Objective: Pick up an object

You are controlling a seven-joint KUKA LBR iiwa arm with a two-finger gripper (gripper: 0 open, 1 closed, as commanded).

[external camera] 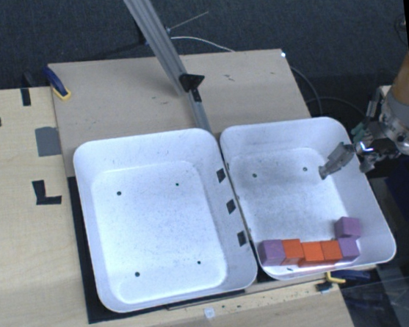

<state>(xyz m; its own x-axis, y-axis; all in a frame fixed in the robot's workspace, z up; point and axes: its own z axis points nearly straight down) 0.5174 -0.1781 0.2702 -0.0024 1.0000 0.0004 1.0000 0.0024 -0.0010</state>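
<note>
Hovering my gripper [335, 159] above the right bin's [276, 143] right edge, holding nothing; I cannot tell how it is set. Blocks [311, 249] sit in that bin's near right corner. Next I move there and lower.

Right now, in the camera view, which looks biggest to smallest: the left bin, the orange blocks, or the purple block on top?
1. Left bin, by far the biggest.
2. Orange blocks, a short row along the right bin's near wall.
3. Purple block on top, the smallest.
</note>
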